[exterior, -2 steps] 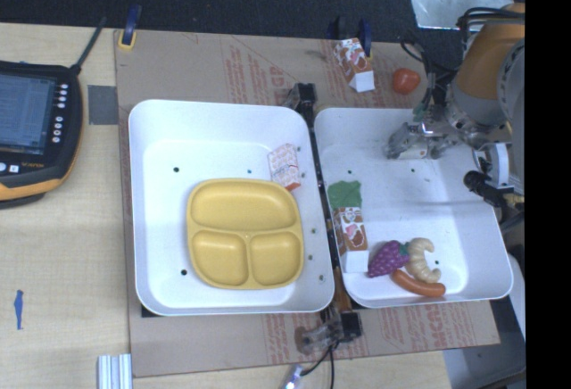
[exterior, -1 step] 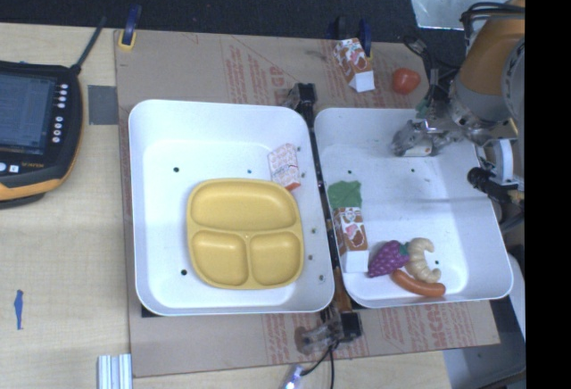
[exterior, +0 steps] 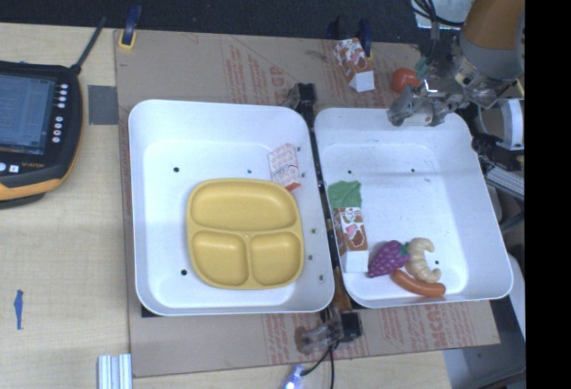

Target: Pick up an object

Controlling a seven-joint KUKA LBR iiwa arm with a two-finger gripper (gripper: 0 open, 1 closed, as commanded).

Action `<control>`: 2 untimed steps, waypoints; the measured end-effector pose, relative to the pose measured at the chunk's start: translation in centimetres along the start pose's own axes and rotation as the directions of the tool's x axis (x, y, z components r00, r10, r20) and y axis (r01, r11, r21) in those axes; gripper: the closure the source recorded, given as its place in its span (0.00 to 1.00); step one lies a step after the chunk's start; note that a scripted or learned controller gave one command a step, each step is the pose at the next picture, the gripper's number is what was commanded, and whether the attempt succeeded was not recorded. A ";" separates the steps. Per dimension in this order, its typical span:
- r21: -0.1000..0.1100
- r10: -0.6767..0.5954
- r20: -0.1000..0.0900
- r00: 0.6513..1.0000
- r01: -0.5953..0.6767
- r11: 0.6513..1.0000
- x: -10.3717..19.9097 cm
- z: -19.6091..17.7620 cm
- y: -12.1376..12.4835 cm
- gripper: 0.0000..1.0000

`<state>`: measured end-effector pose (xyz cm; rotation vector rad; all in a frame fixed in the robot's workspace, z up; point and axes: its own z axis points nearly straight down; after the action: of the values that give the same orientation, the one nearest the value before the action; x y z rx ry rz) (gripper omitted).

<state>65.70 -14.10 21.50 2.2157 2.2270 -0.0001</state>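
Two white bins side by side on desk. Right bin (exterior: pixel 464 200) holds grapes (exterior: pixel 387 258), croissant (exterior: pixel 423 255), sausage (exterior: pixel 417 286) near front edge. Left bin (exterior: pixel 161 137) holds yellow tray (exterior: pixel 245 232). End effector (exterior: pixel 416 109) above right bin's back rim, fingers' spacing cannot be told.

Red print runs along the cardboard sheet (exterior: pixel 234 66) under both bins, at twelve o'clock, too blurred to read.

Left bin (exterior: pixel 152 200): yellow divided tray (exterior: pixel 245 232), small carton (exterior: pixel 285 166).
Right bin (exterior: pixel 464 200): grapes (exterior: pixel 387 258), croissant (exterior: pixel 423 257), sausage (exterior: pixel 417 286).
Gripper (exterior: pixel 417 109): above the right bin's far rim.
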 end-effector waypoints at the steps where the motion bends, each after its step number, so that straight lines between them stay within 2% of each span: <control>1: 0.004 0.001 -0.001 1.000 -0.001 1.000 7.6 -3.1 -3.4 1.00; 2: 0.003 0.001 -0.001 1.000 0.000 1.000 14.0 -4.8 -0.4 1.00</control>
<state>65.20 -0.12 26.29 2.2179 2.2281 -0.0023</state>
